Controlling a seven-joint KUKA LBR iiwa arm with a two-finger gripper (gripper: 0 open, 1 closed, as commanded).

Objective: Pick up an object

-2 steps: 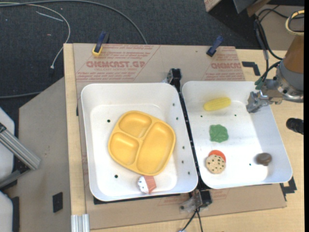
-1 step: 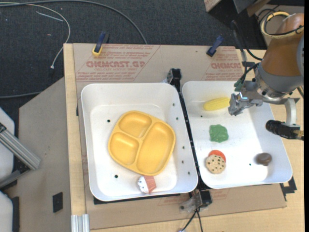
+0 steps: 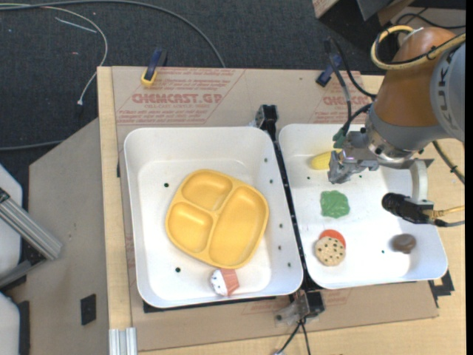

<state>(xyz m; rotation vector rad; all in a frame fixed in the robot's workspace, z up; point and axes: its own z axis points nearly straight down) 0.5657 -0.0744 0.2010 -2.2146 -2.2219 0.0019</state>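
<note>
Bench surroundings, from my fixed camera.
Dark carpet floor (image 3: 222,21) with loose grey cables (image 3: 185,28); cardboard sheet (image 3: 192,95) under the bins, clamped by blue clips (image 3: 154,65).

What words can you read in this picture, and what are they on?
"CHEMCAST GP": red print on the board behind the left bin, seen through its film.
The same red print behind the right bin, near the arm: too broken up to read.
Small red lines under both: too small to read.

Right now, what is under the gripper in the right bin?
A yellow object shows at the gripper's left edge on the right bin floor; the arm covers the rest.
</note>
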